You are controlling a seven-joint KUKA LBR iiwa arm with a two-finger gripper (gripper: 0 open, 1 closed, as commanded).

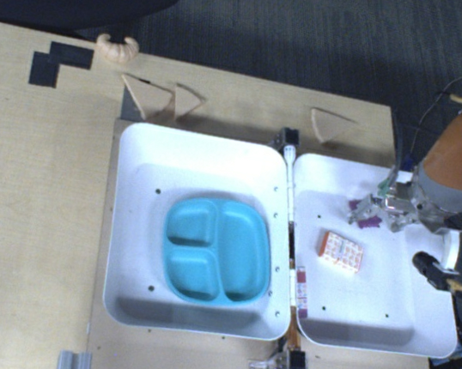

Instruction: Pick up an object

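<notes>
if the grab slips: risks in the upper part of the right bin

while the gripper [397,203] sits low over the upper part of the right bin [415,339], near the frame's right edge, the view is too small to tell whether it is apart or together, so nothing can be called held. a small purple object [364,214] lies just beside it, toward the frame's left, touching or nearly so; i cannot tell which. a patterned box [340,251] lies a little lower, toward the bin's middle, apart from both. the left bin [122,292] bears a blue divided plate [217,250], well away from the arm.

likely troubles, as i judge them: the purple object is small and irregular, and it looks off to one side of the gripper rather than under it, so a close could pinch only an edge or nudge it away. it also lies near the bin's upper wall, where a descent could scrape the slope. the box is flat and low, so a grasp from above may slide off its faces. a lift begun on a weak hold would drop the thing back.
</notes>
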